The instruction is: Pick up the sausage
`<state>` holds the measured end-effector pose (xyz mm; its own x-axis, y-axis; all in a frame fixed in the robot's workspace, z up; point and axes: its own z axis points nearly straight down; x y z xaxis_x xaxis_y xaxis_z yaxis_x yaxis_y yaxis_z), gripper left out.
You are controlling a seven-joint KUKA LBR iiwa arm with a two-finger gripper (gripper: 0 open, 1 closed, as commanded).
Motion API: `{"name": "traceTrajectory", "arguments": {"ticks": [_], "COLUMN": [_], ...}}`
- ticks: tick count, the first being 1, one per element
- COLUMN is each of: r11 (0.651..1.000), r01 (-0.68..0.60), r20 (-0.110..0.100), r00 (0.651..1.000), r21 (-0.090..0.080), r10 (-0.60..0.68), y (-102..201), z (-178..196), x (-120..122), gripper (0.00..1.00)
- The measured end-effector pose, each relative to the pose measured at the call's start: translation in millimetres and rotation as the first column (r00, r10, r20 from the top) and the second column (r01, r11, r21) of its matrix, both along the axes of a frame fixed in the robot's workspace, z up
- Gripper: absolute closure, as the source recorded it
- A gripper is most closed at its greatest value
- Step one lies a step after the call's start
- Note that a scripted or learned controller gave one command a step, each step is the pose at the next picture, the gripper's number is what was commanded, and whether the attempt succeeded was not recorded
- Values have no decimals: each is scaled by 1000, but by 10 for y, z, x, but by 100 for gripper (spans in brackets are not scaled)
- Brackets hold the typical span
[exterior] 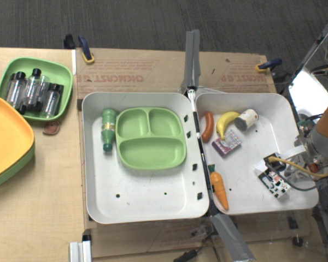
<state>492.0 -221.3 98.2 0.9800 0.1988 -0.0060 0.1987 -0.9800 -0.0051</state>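
Although the sausage [207,126] lies against the right bin's [262,203] left wall, the pincer [277,180] waits at the right edge; its state cannot be told.

I see the bench [38,212] carrying two white bins: the right bin [273,198] beneath the gripper [274,179], the left bin [142,195] beyond it; cardboard [136,75] underlies both.

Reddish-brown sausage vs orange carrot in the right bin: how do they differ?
The reddish-brown sausage is smooth and rounded at both ends; the orange carrot tapers to a point and has a green top.

The sausage lies near the far end of the white right bin, beside the yellow banana; the carrot lies at the near end, alone.

Both lie lengthwise along the bin's left wall.
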Motion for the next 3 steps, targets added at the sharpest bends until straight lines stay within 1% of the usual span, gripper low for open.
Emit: {"name": "traceTrajectory", "arguments": {"ticks": [1,2,3], "r11": [982,1000,975], "r01": [-191,-6,-224], "r20": [3,1,2], "r00": [982,1000,975], "r21": [-3,-2,-1], "r10": [191,6,224], "y": [-7,604,602], "z": [202,-78,141], "x": [582,488,304], "gripper": [100,100,100]}}
